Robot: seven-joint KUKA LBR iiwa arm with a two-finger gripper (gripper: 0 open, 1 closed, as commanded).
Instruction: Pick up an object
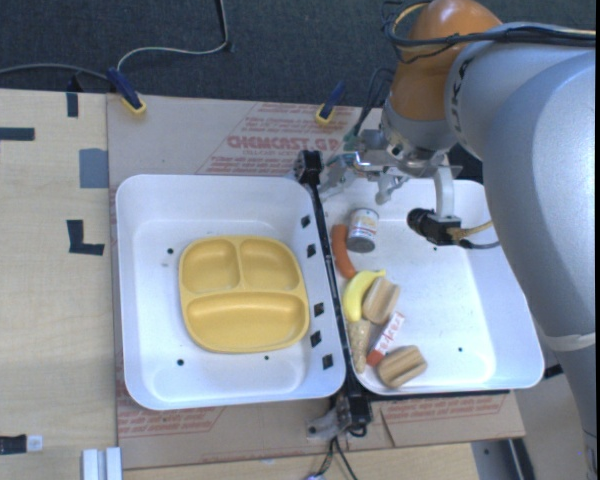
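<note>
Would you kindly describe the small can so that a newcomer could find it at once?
Look in the right-hand white bin, along its left wall where the toy foods are clustered. At the far end of that cluster, above the banana and beside the orange sausage, lies the small can. It alone is a silvery cylinder with a printed label.

Small can (361,230) on its side, right bin's (480,298) upper left.
</note>
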